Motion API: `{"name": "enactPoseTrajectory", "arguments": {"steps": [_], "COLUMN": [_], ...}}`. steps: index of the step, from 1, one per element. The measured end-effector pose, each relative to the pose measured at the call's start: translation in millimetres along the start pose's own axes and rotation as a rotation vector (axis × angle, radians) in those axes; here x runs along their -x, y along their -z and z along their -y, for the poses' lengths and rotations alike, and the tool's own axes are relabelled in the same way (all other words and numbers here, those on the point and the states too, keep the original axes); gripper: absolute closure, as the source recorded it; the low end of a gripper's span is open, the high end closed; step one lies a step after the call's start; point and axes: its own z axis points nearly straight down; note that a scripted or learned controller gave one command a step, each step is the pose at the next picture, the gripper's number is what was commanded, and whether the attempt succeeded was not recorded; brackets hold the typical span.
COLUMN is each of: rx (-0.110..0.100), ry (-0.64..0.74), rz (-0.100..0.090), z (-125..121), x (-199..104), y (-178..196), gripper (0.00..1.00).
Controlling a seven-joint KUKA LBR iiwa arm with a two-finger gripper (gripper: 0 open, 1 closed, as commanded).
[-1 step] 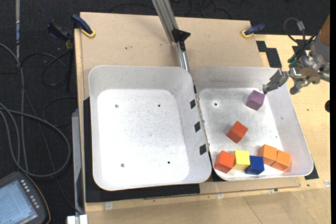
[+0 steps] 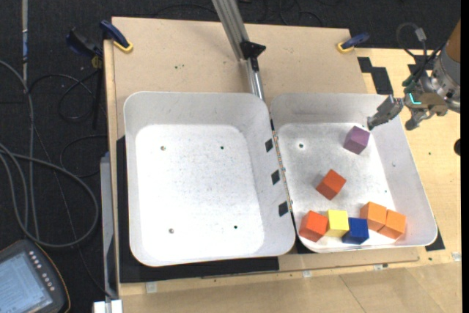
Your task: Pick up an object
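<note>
My gripper [image 2: 399,116] hangs over the far right rim of the right bin [image 2: 414,172], its two fingers spread apart with nothing between them. A purple cube [image 2: 357,139] lies just left of and below the fingers, apart from them. An orange-red cube [image 2: 330,184] sits near the bin's middle. Along the near edge lie an orange-red cube [image 2: 314,225], a yellow cube [image 2: 338,221], a blue cube [image 2: 357,230] and two orange cubes [image 2: 384,219].
The left bin [image 2: 146,157] stands beside the right one, with a row of black clips [image 2: 276,176] along their shared edge. A slanted metal pole [image 2: 223,0] rises from the back of the bench. Clamps sit at the board's far corners.
</note>
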Motion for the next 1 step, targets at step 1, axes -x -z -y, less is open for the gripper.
{"name": "enactPoseTrajectory", "arguments": {"steps": [1], "rx": [-0.003], "ry": [0.001], "rz": [-0.001], "z": [-5.2], "x": [-5.2], "y": [-45.4], "gripper": [0.0]}}
